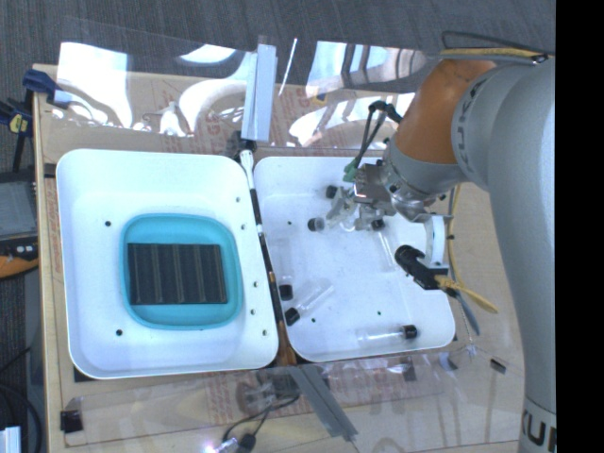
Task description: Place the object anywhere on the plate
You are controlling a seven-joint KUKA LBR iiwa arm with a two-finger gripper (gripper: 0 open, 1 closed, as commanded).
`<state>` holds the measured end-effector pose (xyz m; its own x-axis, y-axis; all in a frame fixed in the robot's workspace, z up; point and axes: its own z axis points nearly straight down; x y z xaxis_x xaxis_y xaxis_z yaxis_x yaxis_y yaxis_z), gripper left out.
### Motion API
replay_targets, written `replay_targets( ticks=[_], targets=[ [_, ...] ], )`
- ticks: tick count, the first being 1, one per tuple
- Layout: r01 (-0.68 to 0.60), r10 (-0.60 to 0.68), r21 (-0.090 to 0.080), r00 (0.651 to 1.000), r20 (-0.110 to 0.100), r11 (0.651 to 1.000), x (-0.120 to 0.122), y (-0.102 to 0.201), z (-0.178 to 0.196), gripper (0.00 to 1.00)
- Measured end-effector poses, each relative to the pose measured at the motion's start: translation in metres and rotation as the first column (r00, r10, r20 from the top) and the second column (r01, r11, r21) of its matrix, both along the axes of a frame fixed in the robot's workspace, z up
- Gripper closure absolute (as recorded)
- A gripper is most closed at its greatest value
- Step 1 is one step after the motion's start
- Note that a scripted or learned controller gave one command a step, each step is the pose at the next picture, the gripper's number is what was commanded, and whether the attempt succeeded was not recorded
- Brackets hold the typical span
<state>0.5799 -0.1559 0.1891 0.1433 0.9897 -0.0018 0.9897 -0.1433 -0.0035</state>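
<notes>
Grey arm [510, 159] overhead; claw [363, 206] low in right bin [311, 338].

Lab — robot arm [491, 130], white bins [85, 253].

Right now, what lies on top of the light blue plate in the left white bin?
On the light blue plate lies a dark ribbed rectangular insert, nothing else. What is under the insert is covered.
</notes>
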Motion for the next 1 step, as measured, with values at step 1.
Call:
replay_targets(
  ticks=[1],
  targets=[
    [-0.171, 0.171, 0.003, 0.985, -0.001, 0.985, -0.0276, 0.0621, -0.0051, 1.0]
  ],
)
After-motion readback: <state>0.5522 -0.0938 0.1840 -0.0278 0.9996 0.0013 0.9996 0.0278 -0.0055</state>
